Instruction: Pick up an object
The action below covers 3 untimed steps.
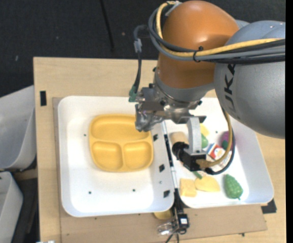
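My pincer (145, 119) low over yellow divided tray's (120, 142) upper right corner in left bin (75, 186), grip state unclear, cannot tell, green toy (232, 186) well apart in right bin (255, 184)

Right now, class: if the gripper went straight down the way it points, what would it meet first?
Probably the upper right rim of the yellow divided tray in the left bin; the gripper hangs there, though depth is unclear.

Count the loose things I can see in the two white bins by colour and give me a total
Yellow: 3 - divided plastic tray, two pale yellow pieces
Green: 1 - bumpy green piece
Total: 4, not counting small items partly hidden by the arm.
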Each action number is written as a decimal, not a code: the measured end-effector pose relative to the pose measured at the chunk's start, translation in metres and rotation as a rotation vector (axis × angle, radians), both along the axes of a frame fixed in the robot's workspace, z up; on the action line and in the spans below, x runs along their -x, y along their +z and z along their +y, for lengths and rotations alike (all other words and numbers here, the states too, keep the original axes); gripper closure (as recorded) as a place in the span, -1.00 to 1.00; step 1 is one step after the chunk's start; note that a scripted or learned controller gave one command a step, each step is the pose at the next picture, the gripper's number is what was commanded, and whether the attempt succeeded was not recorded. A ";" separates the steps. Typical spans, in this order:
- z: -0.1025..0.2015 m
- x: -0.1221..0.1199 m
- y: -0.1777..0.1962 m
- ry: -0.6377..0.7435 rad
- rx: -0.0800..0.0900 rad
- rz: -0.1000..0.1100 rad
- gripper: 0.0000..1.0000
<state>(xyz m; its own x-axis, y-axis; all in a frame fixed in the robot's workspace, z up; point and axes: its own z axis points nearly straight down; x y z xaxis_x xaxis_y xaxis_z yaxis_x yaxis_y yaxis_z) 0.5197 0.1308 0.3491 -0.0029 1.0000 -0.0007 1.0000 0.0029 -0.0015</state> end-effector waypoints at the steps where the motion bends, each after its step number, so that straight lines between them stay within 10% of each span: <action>1: -0.070 0.031 0.017 -0.006 0.000 -0.001 1.00; 2: -0.133 -0.001 -0.086 -0.008 0.001 0.002 1.00; 3: -0.200 0.031 -0.099 -0.008 0.001 0.000 1.00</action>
<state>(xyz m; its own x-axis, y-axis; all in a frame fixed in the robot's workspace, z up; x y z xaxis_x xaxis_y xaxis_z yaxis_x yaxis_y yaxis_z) 0.4885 -0.0695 0.2498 0.0051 1.0000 -0.0018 1.0000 -0.0051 -0.0017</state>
